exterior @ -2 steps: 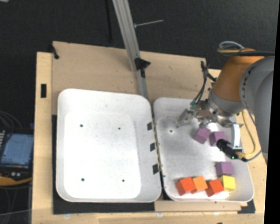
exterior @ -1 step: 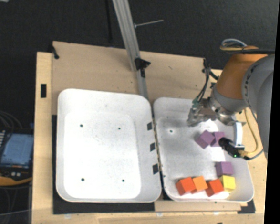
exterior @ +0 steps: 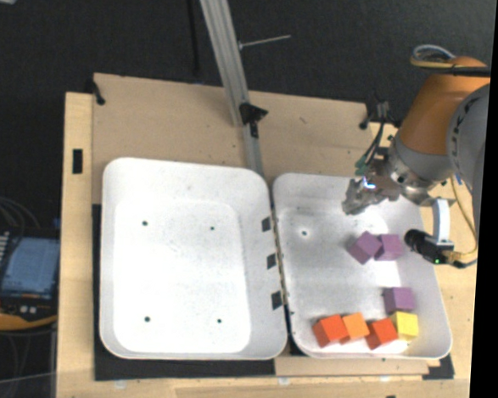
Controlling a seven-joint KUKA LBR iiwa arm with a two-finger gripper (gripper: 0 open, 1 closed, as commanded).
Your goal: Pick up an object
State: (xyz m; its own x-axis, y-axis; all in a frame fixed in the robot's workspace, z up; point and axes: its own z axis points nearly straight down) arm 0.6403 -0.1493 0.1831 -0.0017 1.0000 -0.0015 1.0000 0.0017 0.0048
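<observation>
The purple blocks (exterior: 376, 246), a pair lying touching each other in the upper middle of the right bin (exterior: 316, 209), are the nearest candidates for a pick, since the gripper (exterior: 357, 199) hangs just above and to the left of them near the bin's back wall. Whether it is released or clenched I cannot tell; nothing shows between its tips. Another purple block (exterior: 400, 299) lies apart, lower right, just above a yellow block (exterior: 406, 324). Along the front wall sit three orange blocks (exterior: 355, 330), close together in a row.

They look like small, rigid cubes, probably light foam or wood, so they should bear a firm squeeze without damage. Flat opposite faces are the place to close on. The touching pair is awkward: a finger has no room between them, so the outer free faces, or the lone purple block, seem the safer choice. The left bin (exterior: 181, 257) plays no part.
</observation>
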